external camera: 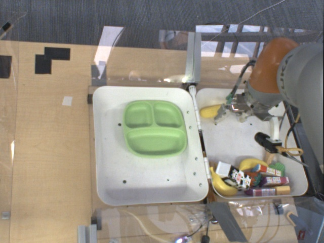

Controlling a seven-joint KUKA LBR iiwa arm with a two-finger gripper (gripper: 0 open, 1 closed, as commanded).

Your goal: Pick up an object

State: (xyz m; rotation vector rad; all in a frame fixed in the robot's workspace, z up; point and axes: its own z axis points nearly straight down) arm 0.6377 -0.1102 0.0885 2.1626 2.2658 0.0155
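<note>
- Bench [50, 161] has two white bins on it, side by side.
- Left bin [109, 176]: just a green plate [154, 128] with three compartments, lying flat about in the middle.
- Right bin [228, 146] is where I'm at. My arm [298, 75] reaches in from the right, with the orange band [271, 65] over the bin's far right part.
- My jaws are down low in the far left part of the right bin, pointing toward the wall between the two bins.
- The thing to pick up, a small yellow lump [209, 111], sits in that same far left corner, close to the dividing wall and right next to my jaws on their left.
- Honestly can't tell if my jaws are spread or pressed together from this angle, or whether they're actually touching the lump. It's not clearly between them.
- Near edge of the right bin has a heap: a banana [223, 182] curled in the near left corner, a second yellow fruit [253, 164] behind it, a small patterned box [237, 176] between the two, and a few markers [268, 189] lying sideways along the near wall.
- The heap is well apart from my jaws.
</note>
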